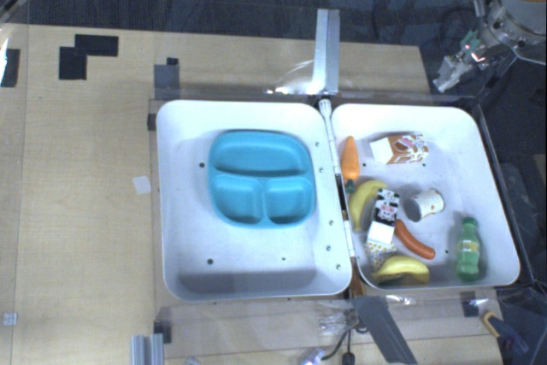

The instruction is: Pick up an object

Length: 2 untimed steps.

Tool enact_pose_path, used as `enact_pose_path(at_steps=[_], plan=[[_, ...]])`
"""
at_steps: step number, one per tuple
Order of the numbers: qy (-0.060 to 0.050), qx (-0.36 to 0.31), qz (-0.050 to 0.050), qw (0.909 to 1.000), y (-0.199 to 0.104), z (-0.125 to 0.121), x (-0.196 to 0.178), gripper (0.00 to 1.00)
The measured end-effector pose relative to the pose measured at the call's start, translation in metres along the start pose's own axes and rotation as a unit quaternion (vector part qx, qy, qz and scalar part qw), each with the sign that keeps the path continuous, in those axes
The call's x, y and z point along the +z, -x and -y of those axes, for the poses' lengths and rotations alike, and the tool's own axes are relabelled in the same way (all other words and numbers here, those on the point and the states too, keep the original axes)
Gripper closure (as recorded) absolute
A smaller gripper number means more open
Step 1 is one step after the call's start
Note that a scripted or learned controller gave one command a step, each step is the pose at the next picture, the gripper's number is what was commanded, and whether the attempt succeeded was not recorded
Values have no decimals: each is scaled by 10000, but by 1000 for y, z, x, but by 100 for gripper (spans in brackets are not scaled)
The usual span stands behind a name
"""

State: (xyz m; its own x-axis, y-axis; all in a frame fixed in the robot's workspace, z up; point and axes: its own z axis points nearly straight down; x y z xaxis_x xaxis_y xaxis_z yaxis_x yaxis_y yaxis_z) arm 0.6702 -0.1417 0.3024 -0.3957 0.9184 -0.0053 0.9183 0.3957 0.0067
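My worry is the crowding in the right bin [479, 141]: from where the gripper [457, 68] hangs, beyond that bin's far right corner, any descent into the near-left cluster risks nudging neighbours or closing on two things at once, and I cannot tell how its fingers stand. The left bin [179, 252] holds a blue tray [261, 177] at its centre. The right bin holds two bananas [366, 201], a carton [399, 149], a sausage [414, 240], a bottle [467, 249], a carrot [349, 159] and a cup [424, 204].
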Motion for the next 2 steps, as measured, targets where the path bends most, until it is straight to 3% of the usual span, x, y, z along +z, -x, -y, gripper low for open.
enact_pose_path(at_steps=[1,2], plan=[[4,-884,9,9961,32,14,-23,100],[9,-698,12,9976,59,25,-77,100]])
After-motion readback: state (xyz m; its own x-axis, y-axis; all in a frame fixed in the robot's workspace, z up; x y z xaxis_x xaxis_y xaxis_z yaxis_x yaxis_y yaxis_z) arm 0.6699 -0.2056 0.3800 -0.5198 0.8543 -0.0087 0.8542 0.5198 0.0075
